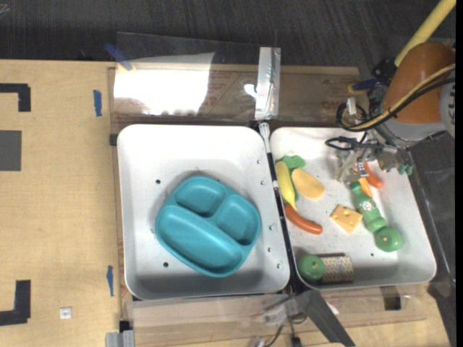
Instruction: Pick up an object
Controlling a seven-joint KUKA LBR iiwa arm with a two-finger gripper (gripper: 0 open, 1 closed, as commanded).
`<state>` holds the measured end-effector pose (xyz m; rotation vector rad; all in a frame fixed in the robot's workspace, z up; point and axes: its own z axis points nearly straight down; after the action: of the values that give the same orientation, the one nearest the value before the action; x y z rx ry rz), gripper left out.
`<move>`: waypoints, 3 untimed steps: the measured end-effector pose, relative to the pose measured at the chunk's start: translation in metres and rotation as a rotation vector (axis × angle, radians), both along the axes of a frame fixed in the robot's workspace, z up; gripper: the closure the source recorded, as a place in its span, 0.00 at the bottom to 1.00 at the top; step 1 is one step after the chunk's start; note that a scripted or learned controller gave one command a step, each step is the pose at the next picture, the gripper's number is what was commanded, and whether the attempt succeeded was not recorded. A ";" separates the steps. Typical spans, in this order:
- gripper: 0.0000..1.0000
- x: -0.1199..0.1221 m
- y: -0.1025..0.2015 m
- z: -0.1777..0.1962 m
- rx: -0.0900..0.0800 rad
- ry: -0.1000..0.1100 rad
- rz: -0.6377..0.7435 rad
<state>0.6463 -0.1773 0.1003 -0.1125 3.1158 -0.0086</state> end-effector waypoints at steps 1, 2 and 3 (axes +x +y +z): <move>0.00 0.000 0.000 -0.001 0.000 0.002 0.000; 0.00 -0.001 0.006 -0.013 0.002 0.013 0.007; 0.00 -0.021 0.019 -0.012 0.006 0.014 -0.094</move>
<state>0.6257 -0.1579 0.0881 0.0348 3.1312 -0.0005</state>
